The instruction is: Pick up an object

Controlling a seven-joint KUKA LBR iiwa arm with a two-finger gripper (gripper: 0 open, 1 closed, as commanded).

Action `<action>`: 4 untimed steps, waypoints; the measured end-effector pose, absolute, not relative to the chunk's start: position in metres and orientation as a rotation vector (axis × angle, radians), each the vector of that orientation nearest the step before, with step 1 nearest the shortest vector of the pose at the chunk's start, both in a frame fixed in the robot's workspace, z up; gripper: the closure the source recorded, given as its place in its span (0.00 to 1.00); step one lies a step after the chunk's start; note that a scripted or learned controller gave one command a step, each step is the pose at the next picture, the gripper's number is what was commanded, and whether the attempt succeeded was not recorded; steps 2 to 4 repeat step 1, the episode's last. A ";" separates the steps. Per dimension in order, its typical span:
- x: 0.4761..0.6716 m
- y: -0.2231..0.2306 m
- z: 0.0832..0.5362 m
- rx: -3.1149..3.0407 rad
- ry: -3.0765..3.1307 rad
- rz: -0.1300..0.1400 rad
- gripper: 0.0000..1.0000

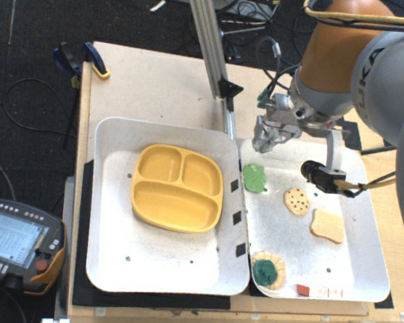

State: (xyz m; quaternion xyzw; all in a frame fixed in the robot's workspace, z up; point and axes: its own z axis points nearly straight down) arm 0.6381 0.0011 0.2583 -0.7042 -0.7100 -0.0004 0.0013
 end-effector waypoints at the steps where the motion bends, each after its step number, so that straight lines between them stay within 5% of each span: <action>1: 0.632 0.056 0.260 -2.211 -2.230 -0.001 1.00; 4: 0.632 0.056 0.260 -2.211 -2.230 -0.001 1.00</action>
